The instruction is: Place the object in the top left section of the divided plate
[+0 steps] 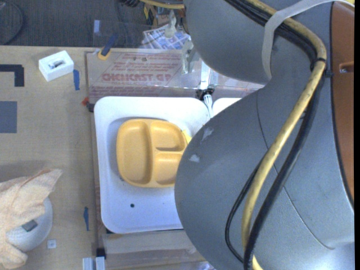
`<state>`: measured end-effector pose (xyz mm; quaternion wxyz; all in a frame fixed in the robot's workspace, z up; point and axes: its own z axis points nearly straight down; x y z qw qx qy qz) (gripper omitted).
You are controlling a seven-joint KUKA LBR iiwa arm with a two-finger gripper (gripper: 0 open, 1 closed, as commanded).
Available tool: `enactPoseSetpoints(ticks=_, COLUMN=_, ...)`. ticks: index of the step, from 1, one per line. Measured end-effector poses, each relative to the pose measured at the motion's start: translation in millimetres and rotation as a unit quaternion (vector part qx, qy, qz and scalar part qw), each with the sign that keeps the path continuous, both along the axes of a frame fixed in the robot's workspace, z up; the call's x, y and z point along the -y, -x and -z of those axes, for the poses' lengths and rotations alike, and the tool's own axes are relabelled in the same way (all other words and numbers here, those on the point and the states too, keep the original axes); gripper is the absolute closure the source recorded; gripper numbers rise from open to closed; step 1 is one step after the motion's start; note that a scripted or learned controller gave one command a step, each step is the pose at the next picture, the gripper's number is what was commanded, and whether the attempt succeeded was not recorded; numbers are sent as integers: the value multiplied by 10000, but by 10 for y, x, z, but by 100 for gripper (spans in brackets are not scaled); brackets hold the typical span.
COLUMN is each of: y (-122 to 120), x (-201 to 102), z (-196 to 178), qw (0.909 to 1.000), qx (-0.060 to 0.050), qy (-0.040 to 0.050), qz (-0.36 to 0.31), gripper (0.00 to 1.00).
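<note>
In the left bin (112,207), yellow plate (147,151).

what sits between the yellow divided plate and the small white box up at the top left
In the camera view, between the divided plate and white box: the bin's white rim, then bare bench with blue tape.

Grey arm (264,167) looming huge across the right half of the view, close under the camera. Two bulky rounded segments, one high at the top right, one lower and broader, meeting at a pale seam band near the upper right. Orange band (344,83) showing at the far right edge. Yellow hose and black cable (281,151) strapped along the casing, curving from the top down to the bottom edge. Claw hidden beneath the arm's bulk.
</note>
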<state>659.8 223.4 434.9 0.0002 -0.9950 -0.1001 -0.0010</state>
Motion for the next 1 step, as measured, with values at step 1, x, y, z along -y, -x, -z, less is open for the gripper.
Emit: enactPoseSetpoints(ticks=1, y=0, x=0, z=0, qw=10000, qx=0, qy=0, qz=0, gripper=0)
